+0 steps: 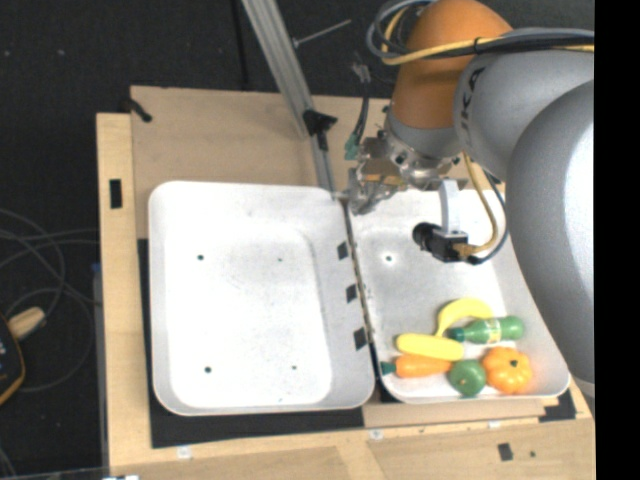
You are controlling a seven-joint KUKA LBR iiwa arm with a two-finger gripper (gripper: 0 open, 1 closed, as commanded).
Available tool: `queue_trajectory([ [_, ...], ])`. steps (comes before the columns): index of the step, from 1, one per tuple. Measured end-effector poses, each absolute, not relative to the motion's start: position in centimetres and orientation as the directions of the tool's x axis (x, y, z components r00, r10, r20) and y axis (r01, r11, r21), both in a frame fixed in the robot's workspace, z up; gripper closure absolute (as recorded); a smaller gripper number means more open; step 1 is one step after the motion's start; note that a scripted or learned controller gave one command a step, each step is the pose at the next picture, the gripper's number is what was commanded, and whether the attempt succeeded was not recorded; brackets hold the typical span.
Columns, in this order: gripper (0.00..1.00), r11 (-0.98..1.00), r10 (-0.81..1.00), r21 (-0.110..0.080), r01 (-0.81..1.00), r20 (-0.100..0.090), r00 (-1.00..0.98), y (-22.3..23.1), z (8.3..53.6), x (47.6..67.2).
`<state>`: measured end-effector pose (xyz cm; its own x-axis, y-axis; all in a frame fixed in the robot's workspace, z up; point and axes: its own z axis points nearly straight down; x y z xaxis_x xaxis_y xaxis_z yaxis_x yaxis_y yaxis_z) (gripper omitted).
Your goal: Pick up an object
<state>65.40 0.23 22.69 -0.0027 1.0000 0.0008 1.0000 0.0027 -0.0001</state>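
A pile of toy food lies in the near corner of the right bin [420,268]: a yellow banana [458,314], a green bottle [490,330], a yellow corn-like piece [430,347], an orange carrot [420,367], a green pepper [466,377] and an orange pumpkin [509,369]. My gripper [366,196] hangs at the far left corner of the right bin, by the divider between the bins, well away from the pile. Nothing shows between its fingertips.
The left bin [240,298] lies beside the right one. A grey metal post [285,68] slants up from the divider's far end, close to the gripper. A black cable connector [440,240] dangles over the right bin. Wooden bench edges surround both bins.
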Motion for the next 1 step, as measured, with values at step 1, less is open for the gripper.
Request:
queue_trajectory([
  [1, 1.0, 0.003, 1.0, 0.001, 1.0, 0.001, -0.003, 5.17, 23.37, 66.88],
])
